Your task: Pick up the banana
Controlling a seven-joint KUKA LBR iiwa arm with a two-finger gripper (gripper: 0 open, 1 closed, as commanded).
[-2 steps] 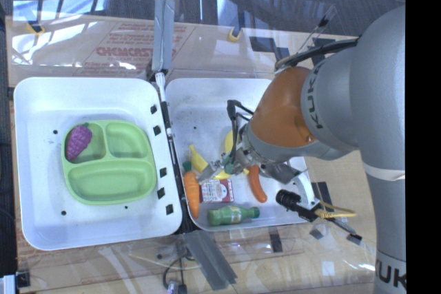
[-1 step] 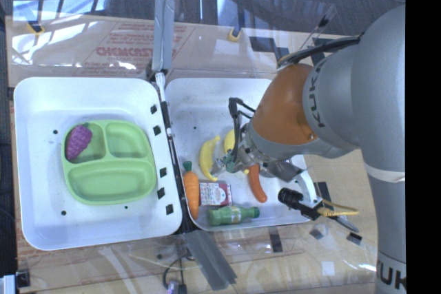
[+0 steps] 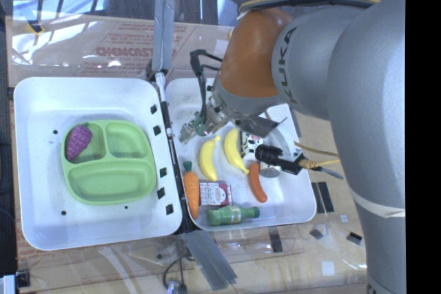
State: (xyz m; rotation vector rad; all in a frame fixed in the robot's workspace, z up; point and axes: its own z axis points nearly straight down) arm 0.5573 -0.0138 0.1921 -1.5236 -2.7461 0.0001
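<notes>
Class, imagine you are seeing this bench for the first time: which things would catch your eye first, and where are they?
The big grey arm with its orange band dominates the right, reaching over the right bin. Beneath it lie bright toy foods: two bananas, a carrot and a green bottle. In the left bin sits a green divided plate with purple grapes in one compartment.

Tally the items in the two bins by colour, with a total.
Yellow: 2, banana and second banana
Orange: 2, carrot and sausage
Green: 2, bottle and plate
Purple: 1, grapes
Red: 1, carton
Total: 8
</notes>
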